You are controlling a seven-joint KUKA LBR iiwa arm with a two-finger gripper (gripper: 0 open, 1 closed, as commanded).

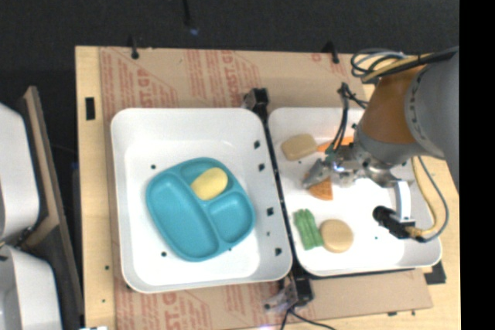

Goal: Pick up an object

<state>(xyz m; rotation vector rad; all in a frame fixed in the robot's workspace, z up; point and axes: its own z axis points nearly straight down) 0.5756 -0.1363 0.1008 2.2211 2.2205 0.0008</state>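
Observation:
My gripper (325,172) is low in the right bin (363,259), reaching in from the right. It sits right over a small orange piece (323,192), which it partly hides. A tan oblong piece (298,146) lies just up-left of the gripper. A green piece (307,229) and a round tan piece (336,236) lie in front of it, near the bin's front. Another bit of orange (345,141) peeks out behind the wrist.
The left bin (135,243) holds a blue divided plate (186,228) with a yellow piece (209,183) in its upper compartment. The arm's grey body with its orange band (387,116) and cables covers the right bin's far right side. A black and white fitting (398,216) lies at the right.

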